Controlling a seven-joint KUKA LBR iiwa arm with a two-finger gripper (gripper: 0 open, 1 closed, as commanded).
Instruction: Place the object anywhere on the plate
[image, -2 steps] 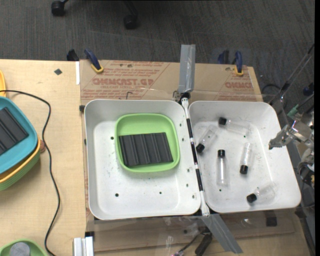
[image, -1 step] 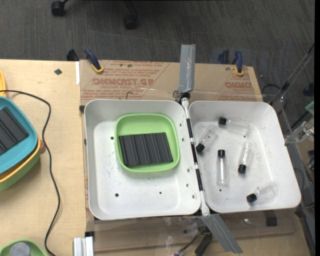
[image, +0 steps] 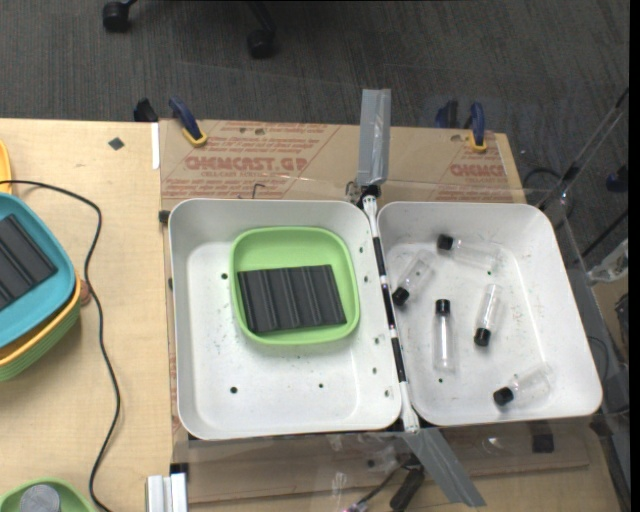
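1. A wooden bench (image: 90, 420) bears two shallow white bins.
2. Five clear plastic vials with black caps (image: 441, 330) lie scattered in the right bin (image: 560, 300).
3. A square green plate (image: 296, 286) holding a dark ridged insert (image: 290, 298) sits in the left bin (image: 200, 380).

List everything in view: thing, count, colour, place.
shallow white bins: two, white, side by side on the bench.
green square plate: one, green, left bin, upper middle.
dark ribbed rectangular pad: one, dark grey, on the plate.
clear plastic vials with black caps: five, clear, scattered in the right bin.
stacked teal and yellow trays: teal over yellow, left edge.
black cable: one, on the wooden bench.
blue clamps: two, on the cardboard's far edge.
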